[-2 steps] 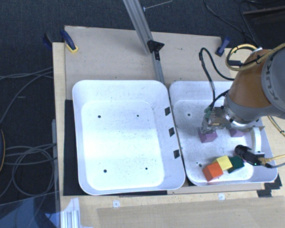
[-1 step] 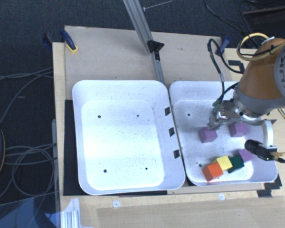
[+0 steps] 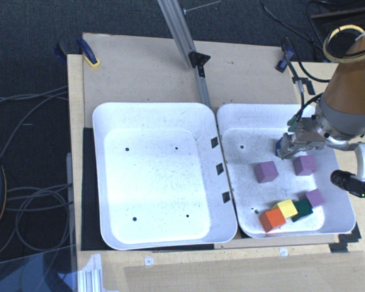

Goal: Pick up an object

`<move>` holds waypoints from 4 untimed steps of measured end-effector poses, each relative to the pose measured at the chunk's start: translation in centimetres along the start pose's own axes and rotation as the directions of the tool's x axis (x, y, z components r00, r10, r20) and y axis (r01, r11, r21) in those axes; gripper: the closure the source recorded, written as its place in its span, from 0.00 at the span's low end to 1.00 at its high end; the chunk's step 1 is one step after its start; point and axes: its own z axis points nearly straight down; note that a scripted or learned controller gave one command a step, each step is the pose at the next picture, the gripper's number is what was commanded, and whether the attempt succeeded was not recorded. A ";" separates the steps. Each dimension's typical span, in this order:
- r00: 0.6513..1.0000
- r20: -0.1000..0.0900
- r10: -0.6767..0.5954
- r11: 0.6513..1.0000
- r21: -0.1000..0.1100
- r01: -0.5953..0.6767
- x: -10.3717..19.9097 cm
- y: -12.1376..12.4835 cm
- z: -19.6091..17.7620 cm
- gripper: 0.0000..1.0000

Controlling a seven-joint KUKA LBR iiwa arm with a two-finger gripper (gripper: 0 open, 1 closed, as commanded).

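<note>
Just gripper (image 3: 287,148) near purple block (image 3: 266,171)

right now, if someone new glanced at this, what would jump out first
Probably the arm with its orange band, reaching in from the right, its pincer low over the right bin. Next, the bright cluster at that bin's near edge: an orange block, a yellow block and a green block packed together, with three purple blocks scattered above them.

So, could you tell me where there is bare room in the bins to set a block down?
The left bin offers its whole floor. In the right bin, only the strip beside the divider is free; gripper and blocks crowd the rest.
</note>
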 end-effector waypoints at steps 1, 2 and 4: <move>1.000 -0.001 -0.001 1.000 0.003 0.001 0.0 0.1 -1.3 1.00; 1.000 -0.003 -0.007 1.000 0.004 0.007 5.5 2.3 -1.2 1.00; 1.000 -0.004 -0.006 1.000 0.005 0.006 16.1 5.3 -2.5 1.00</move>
